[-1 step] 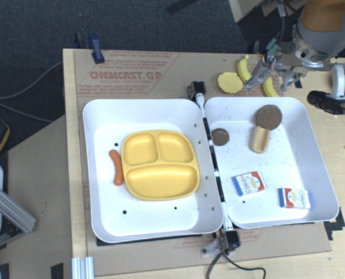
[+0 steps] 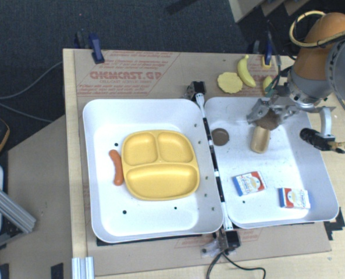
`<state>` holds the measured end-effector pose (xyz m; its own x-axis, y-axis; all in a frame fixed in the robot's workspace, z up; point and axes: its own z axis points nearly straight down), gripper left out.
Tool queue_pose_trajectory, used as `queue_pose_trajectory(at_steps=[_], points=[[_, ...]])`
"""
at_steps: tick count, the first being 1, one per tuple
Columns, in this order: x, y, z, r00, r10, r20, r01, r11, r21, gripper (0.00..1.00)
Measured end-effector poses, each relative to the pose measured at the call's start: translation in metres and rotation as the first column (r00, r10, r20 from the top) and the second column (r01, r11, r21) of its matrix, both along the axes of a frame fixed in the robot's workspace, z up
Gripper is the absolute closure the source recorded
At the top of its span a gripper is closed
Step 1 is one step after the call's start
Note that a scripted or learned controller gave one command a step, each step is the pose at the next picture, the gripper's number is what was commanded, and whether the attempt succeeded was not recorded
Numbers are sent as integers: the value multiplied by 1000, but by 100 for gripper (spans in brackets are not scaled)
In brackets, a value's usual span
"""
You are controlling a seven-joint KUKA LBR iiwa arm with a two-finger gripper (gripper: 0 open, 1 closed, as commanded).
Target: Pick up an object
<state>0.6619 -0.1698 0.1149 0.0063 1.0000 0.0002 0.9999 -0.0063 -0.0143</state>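
Observation:
My gripper point(image 2: 271, 114) hangs over the upper middle of the right bin point(image 2: 317, 173). Directly under it is a tan cylinder point(image 2: 259, 139) with a dark brown end point(image 2: 269, 121). The brown end points up toward the gripper and touches it or lies just below it. A brown round disc point(image 2: 220, 136) lies at the bin's left wall. Two small white, blue and red cartons point(image 2: 249, 183) point(image 2: 293, 198) lie nearer the front of the same bin.
The left bin point(image 2: 102, 214) holds a yellow divided plate point(image 2: 159, 164) with an orange sausage point(image 2: 117, 167) beside it on the left. A banana point(image 2: 246, 71) and a yellow flat piece point(image 2: 230, 82) lie on the board behind the right bin.

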Motion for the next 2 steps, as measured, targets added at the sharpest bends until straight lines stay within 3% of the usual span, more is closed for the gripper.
queue_pose_trajectory(at_steps=[1,2], points=[[4,3,-33,1000,6,9,-6,1000,0,0],[5,-45,19,1000,3,20,-3,1000,-4,0]])
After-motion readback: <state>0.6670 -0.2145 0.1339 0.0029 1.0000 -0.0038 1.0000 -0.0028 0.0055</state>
